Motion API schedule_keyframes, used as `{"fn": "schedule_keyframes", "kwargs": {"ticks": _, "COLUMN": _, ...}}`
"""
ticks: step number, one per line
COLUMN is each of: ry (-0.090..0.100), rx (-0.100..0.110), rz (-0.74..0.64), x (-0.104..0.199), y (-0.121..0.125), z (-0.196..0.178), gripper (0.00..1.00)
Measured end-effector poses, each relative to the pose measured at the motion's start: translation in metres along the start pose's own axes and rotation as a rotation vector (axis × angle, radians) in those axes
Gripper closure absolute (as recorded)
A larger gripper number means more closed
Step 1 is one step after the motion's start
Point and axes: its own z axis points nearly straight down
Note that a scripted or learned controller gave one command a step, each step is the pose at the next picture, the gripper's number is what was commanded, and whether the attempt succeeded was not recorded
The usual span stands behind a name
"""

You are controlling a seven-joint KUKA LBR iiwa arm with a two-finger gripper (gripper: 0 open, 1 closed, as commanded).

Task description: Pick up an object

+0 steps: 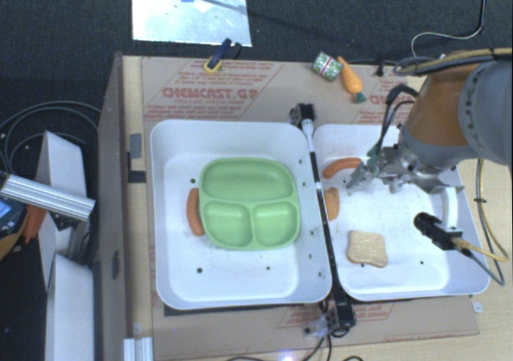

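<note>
Sausage: the orange-red toy frank lies on its side in the upper left corner of the right bin, near the divider between the bins; of the pieces here it is nearest my fingertips, so I take it as my target.
My gripper: I hang low over the right bin, fingers pointing left toward the frank; they look slightly parted with nothing between them, though glare and blur keep me from judging the gap closely.
Gap to target: my tips sit just beside and below the frank's right end, and I cannot tell whether they touch it.
Other pieces in my bin: a second orange piece lies against the divider, and a toast slice sits lower down, well apart from me.
Left bin: a green divided plate fills its middle, with another sausage just beside the plate's left rim.
Doing it well: I judge I should straddle the frank across its narrow width, near its middle, before closing.
Risk: a grip at the rounded end may squirt it toward the wall.
Approach: I come straight down, keeping clear of the divider.
</note>
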Motion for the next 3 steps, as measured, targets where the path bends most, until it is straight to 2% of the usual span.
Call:
{"fn": "schedule_keyframes", "kwargs": {"ticks": 1, "ry": 0.0, "rx": 0.003, "rz": 0.001, "x": -0.015, "y": -0.053, "z": 0.06, "gripper": 0.0}}
{"fn": "schedule_keyframes", "kwargs": {"ticks": 2, "ry": 0.0, "rx": -0.001, "rz": -0.002, "x": -0.008, "y": 0.063, "z": 0.061, "gripper": 0.0}}
{"fn": "schedule_keyframes", "kwargs": {"ticks": 3, "ry": 0.001, "rx": 0.026, "rz": -0.004, "x": -0.017, "y": 0.091, "z": 0.063, "gripper": 0.0}}
